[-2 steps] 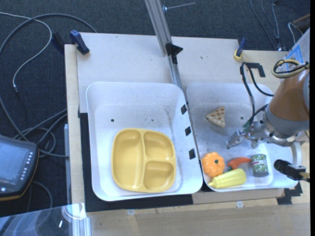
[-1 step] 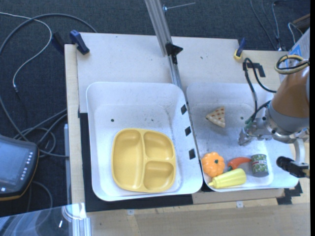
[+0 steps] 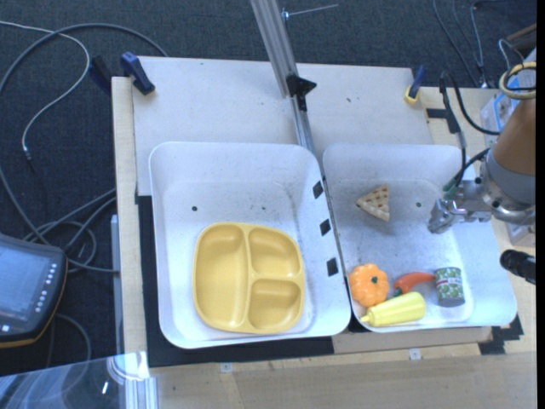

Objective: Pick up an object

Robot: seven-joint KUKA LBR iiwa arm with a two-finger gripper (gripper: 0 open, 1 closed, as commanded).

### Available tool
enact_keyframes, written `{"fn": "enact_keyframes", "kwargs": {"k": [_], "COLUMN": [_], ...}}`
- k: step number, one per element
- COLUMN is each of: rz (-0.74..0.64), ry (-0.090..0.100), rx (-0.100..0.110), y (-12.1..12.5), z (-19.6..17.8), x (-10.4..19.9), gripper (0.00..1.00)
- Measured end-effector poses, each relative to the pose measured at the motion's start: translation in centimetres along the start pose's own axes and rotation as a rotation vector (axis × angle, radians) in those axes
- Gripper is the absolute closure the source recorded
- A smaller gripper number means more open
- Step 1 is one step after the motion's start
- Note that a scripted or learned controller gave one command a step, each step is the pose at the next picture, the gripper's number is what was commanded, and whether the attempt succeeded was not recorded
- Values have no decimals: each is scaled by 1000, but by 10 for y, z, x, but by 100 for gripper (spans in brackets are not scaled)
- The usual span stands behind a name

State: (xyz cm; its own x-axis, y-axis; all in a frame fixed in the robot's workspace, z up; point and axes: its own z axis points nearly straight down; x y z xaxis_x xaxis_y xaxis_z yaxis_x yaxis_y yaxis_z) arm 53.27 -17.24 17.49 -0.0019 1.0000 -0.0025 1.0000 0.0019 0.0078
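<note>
The gripper [image 3: 441,218] hangs over the right bin [image 3: 341,173], toward its 3 o'clock side; whether it is spread or pressed together I cannot tell, and nothing shows in its grasp. The nearest candidate is the pizza-slice toy [image 3: 375,203], lying alone at the gripper's 9 o'clock. The pumpkin [image 3: 369,284], corn [image 3: 396,310], carrot [image 3: 415,279] and small can [image 3: 449,285] crowd together at 6 o'clock. In my judgement, going for the isolated slice is best: centre over it, descend straight, close across its narrow width
</note>
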Motion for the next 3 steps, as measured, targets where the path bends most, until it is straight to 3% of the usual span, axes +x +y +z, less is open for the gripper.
{"fn": "enact_keyframes", "kwargs": {"k": [2, 3], "rz": [0, -5], "ry": [0, 3], "rx": [0, 5], "y": [4, 27], "z": [-109, -97], "x": [-1, 51], "gripper": [100, 100]}}
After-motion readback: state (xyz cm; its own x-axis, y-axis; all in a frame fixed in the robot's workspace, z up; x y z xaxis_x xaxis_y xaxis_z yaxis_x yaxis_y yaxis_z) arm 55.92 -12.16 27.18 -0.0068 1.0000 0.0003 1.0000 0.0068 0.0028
